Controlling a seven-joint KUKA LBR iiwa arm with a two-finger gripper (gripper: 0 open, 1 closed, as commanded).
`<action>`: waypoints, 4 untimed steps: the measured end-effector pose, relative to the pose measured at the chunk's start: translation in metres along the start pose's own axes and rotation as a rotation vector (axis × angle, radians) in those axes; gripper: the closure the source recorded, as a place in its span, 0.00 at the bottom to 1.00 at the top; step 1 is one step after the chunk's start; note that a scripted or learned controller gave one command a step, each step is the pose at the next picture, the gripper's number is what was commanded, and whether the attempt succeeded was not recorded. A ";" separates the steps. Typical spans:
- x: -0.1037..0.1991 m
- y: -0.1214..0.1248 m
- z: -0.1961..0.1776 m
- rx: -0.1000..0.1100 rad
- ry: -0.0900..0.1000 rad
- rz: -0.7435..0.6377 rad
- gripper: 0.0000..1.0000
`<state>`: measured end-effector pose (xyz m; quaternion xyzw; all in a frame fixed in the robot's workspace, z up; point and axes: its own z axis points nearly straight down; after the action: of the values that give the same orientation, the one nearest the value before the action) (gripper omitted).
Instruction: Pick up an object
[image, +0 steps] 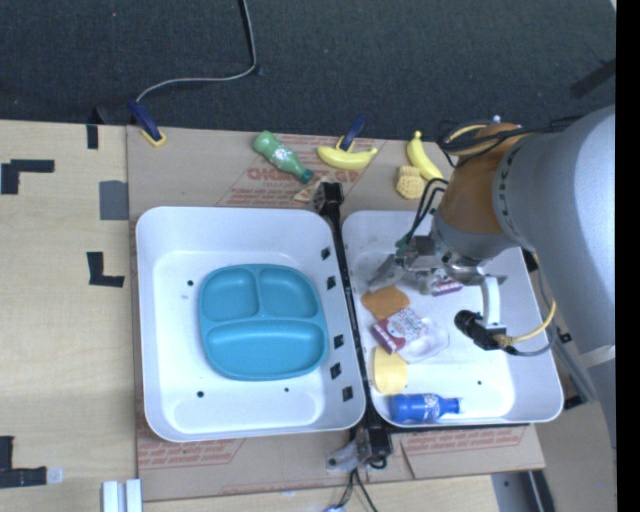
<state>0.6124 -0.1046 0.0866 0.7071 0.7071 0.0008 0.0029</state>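
The gripper (400, 262) hangs low over the far part of the right bin (535, 400); whether it is spread or pressed together cannot be told from here, and nothing shows in its grasp.

In the left bin (165, 240) a blue divided plate (264, 322) lies at the middle. On the bench past the bins' far edges lie a green bottle (282, 156), a yellow banana (346, 156), and another banana (423, 160) with a corn piece (408, 182) beside it.

The candidates lie along the right bin's left side: an orange slab (385, 300) just below the gripper, a clear wrapped packet (408, 330), a yellow piece (390, 372), and a blue bottle (423, 406) near the front edge.

The risk: the slab lies flat and close to the packet, so a descent could skid off it, snag the wrapper, or push both toward the bin's left wall.
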 end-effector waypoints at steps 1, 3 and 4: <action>0.001 -0.019 0.000 -0.001 0.000 -0.001 0.00; 0.010 -0.029 0.000 -0.002 0.000 -0.001 0.00; 0.005 -0.032 0.000 -0.001 0.003 -0.003 0.00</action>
<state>0.5799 -0.0996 0.0868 0.7062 0.7080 0.0021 0.0023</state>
